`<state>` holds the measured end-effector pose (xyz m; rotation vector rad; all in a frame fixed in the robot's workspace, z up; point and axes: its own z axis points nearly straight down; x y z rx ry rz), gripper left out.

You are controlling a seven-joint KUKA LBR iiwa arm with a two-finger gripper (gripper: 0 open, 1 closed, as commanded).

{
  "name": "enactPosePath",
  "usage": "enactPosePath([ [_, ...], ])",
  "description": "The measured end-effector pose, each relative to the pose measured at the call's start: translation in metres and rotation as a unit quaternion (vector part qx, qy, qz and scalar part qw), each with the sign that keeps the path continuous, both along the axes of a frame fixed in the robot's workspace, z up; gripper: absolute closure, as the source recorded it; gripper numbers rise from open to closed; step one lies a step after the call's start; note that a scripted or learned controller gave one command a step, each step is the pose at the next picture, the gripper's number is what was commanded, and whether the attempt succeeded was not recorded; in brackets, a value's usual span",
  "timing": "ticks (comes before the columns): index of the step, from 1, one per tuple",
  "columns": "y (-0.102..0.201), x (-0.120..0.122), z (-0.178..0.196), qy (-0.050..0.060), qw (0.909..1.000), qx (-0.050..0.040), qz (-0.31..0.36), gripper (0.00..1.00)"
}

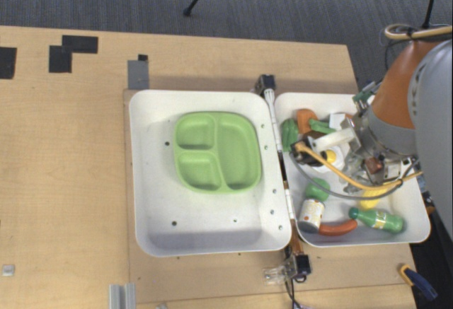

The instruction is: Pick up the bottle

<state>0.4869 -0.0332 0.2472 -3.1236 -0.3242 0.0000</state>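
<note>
A yellow bottle (pixel 380 220) with a green cap lies on its side at the front right of the right bin (pixel 417 230). A small pale jar-like bottle (pixel 311 210) with a green top stands near the bin's front left corner. My gripper (pixel 362 159) hangs low over the middle of the right bin, behind both bottles, with the grey and orange wrist covering much of it. Nothing shows between its fingers.
A green divided plate (pixel 216 152) sits in the left bin (pixel 152 230). In the right bin lie a red sausage-shaped thing (pixel 336 228), a green item (pixel 289 135), an orange item (pixel 306 118) and a yellow piece (pixel 386 189) under the wrist.
</note>
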Motion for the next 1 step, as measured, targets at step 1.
enactPosePath([
  [1, 0.0631, -0.0001, 0.0080, 0.000, 0.9964, 0.0003, 0.085, 1.00],
])
